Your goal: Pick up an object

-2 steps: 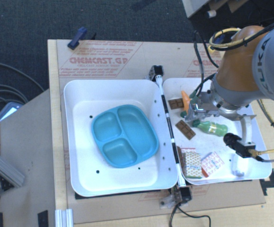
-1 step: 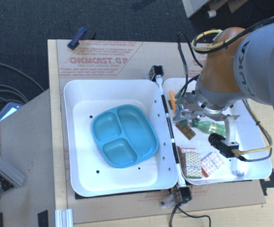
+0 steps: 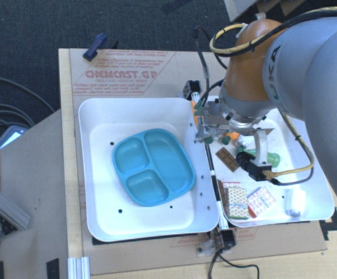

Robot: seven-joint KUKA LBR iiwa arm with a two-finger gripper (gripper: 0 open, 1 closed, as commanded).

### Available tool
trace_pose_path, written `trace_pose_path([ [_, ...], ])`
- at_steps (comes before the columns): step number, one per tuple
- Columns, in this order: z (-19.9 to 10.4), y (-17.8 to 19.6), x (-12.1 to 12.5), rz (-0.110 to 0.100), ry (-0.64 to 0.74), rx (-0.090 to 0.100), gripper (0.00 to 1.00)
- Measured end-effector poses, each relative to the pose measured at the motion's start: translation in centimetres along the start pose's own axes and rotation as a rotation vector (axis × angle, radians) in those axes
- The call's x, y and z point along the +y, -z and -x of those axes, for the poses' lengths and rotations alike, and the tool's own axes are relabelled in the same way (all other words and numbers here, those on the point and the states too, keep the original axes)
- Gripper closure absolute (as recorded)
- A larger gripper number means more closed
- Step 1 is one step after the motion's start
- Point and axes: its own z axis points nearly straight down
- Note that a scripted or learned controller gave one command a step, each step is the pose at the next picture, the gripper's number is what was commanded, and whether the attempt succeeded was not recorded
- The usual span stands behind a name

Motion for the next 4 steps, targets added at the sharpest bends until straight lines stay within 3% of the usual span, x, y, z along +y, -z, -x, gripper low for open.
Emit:
trace_pose_path([
  [1,-0.2,1.3,-0.2,0.002,0.000,-0.001,1.00],
  [2,6.6,5.0,0.6,0.002,-0.002,-0.002,1.00],
  [3,13.0,-5.0,-0.8,-0.002,-0.002,-0.001,1.00],
  [4,13.0,-5.0,-0.8,-0.001,-0.002,0.000,0.00],
])
